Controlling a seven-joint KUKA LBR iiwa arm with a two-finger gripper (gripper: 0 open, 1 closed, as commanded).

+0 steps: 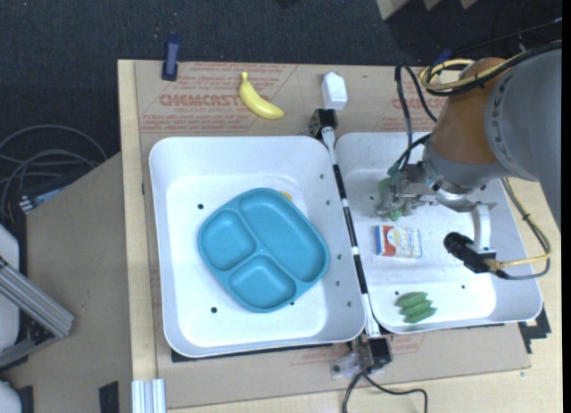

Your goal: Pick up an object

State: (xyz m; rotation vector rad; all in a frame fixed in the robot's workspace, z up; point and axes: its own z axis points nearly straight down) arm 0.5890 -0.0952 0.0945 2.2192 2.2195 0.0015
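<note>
Two bins sit side by side; in the right bin (pixel 526 300) a small carton (pixel 397 243) lies just near of the pincer (pixel 393 199), whose grip state cannot be told. Cardboard (pixel 201 99) reads "CHEMCAST".

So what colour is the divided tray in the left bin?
Blue divided tray, seen in the camera view.

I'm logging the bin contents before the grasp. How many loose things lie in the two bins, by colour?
Blue: 1, the divided plate in the left bin
Green: 1, the pea pod in the right bin
White with red and blue: 1, the small packet
Total: 3
</note>
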